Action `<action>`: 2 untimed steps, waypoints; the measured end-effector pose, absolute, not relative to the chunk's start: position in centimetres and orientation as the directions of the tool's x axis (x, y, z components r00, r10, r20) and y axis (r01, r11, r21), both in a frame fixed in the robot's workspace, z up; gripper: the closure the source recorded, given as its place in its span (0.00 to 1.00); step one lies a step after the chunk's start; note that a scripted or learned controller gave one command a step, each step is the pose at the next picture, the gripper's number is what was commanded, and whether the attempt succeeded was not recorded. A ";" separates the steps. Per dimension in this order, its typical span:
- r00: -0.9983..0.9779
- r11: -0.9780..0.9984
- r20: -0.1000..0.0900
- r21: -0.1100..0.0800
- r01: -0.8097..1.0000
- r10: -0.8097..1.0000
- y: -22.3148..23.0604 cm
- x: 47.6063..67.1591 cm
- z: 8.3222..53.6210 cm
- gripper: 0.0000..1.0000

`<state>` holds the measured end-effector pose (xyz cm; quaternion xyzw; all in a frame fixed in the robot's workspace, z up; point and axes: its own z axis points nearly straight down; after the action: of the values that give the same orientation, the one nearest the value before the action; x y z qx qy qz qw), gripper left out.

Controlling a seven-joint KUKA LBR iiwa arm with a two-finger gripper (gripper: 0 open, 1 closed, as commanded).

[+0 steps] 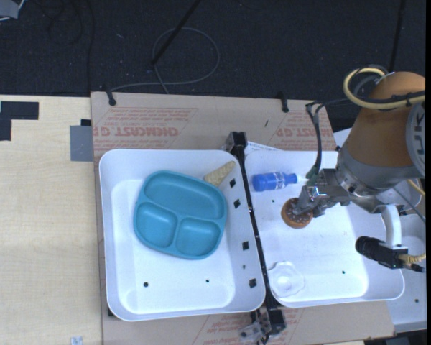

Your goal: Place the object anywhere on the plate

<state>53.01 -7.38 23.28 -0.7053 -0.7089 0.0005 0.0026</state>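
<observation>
A blue divided plate (179, 214) lies in the left bin (122, 293). In the right bin (345, 286) a round brown thing like a doughnut (296, 216) rests on the floor near the bin's middle. My gripper (308, 202) hangs right over the doughnut's upper right edge, touching it or just above it. The wrist hides the fingertips.
A small blue bottle (273, 181) lies on its side just above the doughnut. A clear plastic piece (286, 277) sits near the right bin's front wall. A tan wedge (220, 172) lies at the plate's upper right corner, by the divider (248, 228) between the bins.
</observation>
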 end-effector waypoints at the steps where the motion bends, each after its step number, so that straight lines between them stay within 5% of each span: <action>1: -0.006 0.006 0.003 -0.005 1.000 1.000 -1.4 52.3 23.5 1.00; 2: -0.005 0.005 0.002 -0.003 1.000 1.000 4.0 53.0 23.9 1.00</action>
<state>53.04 3.96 23.94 -0.7052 -0.7090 0.0004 0.0019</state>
